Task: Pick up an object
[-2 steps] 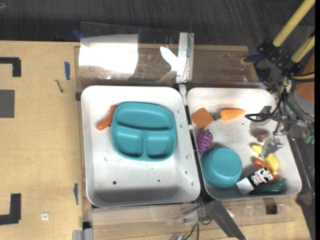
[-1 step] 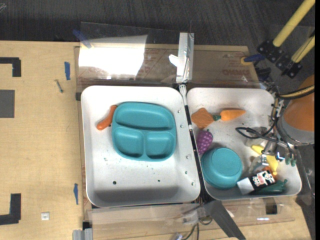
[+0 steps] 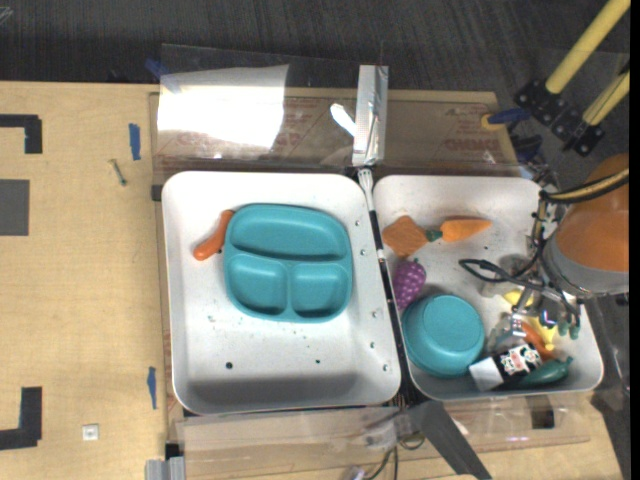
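Observation:
My gripper (image 3: 537, 313) hangs low over the right side of the right bin (image 3: 455, 190), below the arm's orange band (image 3: 598, 236). It sits over a cluster of small toys (image 3: 535, 340) in yellow, orange and red, which it partly hides. A white and black item (image 3: 510, 361) and a green piece (image 3: 553, 371) lie just in front of it. A teal bowl (image 3: 444, 333) stands to its left. Purple grapes (image 3: 407, 280), an orange chunk (image 3: 404, 236) and a carrot (image 3: 463, 230) lie further back in that bin.
The left bin (image 3: 200, 358) holds a teal divided plate (image 3: 288, 260) with an orange sausage-like piece (image 3: 211, 240) at its left edge. A clear plastic sheet (image 3: 225, 118) lies behind the bins. Yellow bars (image 3: 595, 33) cross the top right corner.

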Robot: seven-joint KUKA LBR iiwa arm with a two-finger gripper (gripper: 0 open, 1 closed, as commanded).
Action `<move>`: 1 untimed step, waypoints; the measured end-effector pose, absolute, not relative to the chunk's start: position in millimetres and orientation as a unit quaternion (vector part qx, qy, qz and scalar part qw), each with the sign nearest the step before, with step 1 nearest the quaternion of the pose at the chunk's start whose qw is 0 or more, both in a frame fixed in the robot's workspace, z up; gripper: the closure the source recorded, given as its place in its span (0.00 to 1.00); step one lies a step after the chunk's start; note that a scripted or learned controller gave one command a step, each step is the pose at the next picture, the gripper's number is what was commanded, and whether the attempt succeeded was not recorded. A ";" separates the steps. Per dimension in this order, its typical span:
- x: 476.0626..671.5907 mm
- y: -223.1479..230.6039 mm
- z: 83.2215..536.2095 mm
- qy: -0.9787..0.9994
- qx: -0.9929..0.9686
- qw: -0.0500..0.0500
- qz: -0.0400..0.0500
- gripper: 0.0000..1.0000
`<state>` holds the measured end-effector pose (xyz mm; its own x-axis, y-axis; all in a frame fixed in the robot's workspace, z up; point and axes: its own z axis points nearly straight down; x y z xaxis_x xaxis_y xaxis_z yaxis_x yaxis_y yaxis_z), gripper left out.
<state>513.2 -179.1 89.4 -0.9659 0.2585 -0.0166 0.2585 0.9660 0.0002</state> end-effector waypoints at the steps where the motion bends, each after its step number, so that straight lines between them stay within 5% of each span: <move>1: 516.1 -178.6 101.9 0.992 0.129 0.012 -0.002 1.00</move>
